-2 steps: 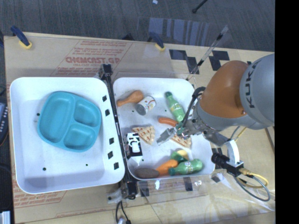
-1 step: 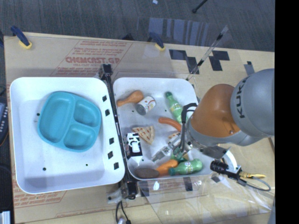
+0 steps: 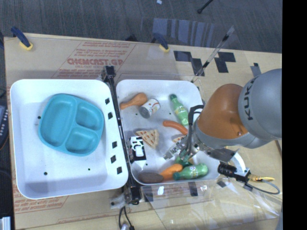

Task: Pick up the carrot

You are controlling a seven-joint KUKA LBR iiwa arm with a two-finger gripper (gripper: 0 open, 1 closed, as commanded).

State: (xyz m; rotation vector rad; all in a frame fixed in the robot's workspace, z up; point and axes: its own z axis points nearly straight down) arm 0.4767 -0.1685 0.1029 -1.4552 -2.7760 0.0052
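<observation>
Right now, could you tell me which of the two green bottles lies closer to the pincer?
The green bottle beside the carrot, just below the pincer; the other lies farther up.

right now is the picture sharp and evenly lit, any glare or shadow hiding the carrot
Camera view: evenly lit, slightly soft focus, no strong glare on the white bins. The arm casts only mild shadow near the gripper; the carrot stays visible, its tip tucked beside the green bottle.
</observation>
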